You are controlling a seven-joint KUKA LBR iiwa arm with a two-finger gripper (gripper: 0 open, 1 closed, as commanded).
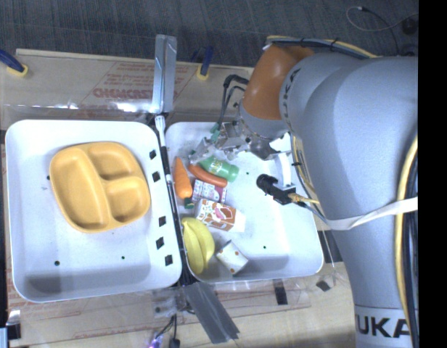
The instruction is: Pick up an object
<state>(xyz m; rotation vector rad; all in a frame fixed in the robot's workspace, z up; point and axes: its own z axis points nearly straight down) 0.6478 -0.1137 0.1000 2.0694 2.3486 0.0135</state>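
One green bottle (pixel 222 169) is lying crosswise in the right bin (pixel 278 230), toward its far-left corner, just nearward of the gripper (pixel 218 140), which is hanging there, whether apart or together I cannot tell.

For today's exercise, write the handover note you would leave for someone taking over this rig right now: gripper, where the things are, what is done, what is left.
Gripper: down at the far end of the right bin, beside the green bottle. No object can be seen in its grasp.
Right bin: carrot along the left wall, two small cartons mid-bin, banana and small white box at the near end.
Left bin: yellow divided plate.
Done: the arm is positioned over the pile.
Left: grasp one object and lift it.
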